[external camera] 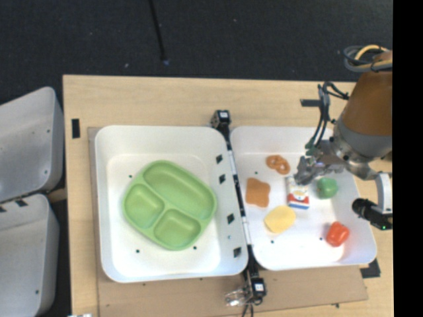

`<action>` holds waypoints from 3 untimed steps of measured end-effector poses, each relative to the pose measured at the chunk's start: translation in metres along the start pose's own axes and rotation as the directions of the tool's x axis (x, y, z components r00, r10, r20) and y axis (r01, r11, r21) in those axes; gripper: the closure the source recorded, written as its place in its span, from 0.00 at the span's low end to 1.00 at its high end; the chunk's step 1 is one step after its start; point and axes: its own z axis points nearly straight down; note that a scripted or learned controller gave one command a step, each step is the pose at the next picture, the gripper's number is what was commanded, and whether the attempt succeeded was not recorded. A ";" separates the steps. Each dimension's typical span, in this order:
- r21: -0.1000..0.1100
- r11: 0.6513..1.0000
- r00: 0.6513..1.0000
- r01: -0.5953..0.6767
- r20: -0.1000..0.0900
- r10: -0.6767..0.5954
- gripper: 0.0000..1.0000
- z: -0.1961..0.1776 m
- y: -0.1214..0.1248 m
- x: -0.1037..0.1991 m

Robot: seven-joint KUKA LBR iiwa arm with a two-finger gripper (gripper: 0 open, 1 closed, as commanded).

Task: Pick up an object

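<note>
Nearest us, along the front of the right bin (264, 259), we see a red pepper-like toy (337, 234) toward the right corner and a yellow piece (279, 219) further left. In the left bin (106, 256) a green divided plate (170, 205) lies tilted, its three compartments bare. Moving back in the right bin, we find a small white carton with red and blue print (299, 199), a toast-coloured slice (257, 192) to its left and a green round toy (326, 188) to its right. Further back lies a pretzel (278, 164). The gripper (308, 171) hangs just above the carton, between the pretzel and the green toy, and we cannot tell how its claw is set. Behind it the grey arm with the orange band (368, 114) comes in from the right, over the bin's far right corner
</note>
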 end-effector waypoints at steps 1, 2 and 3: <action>-0.001 1.000 1.000 0.002 -0.001 -0.002 1.00 -0.010 -0.006 0.046; 0.001 1.000 1.000 0.002 -0.001 -0.002 1.00 0.001 -0.017 0.095; -0.003 1.000 1.000 0.003 -0.002 -0.003 1.00 0.002 -0.014 0.149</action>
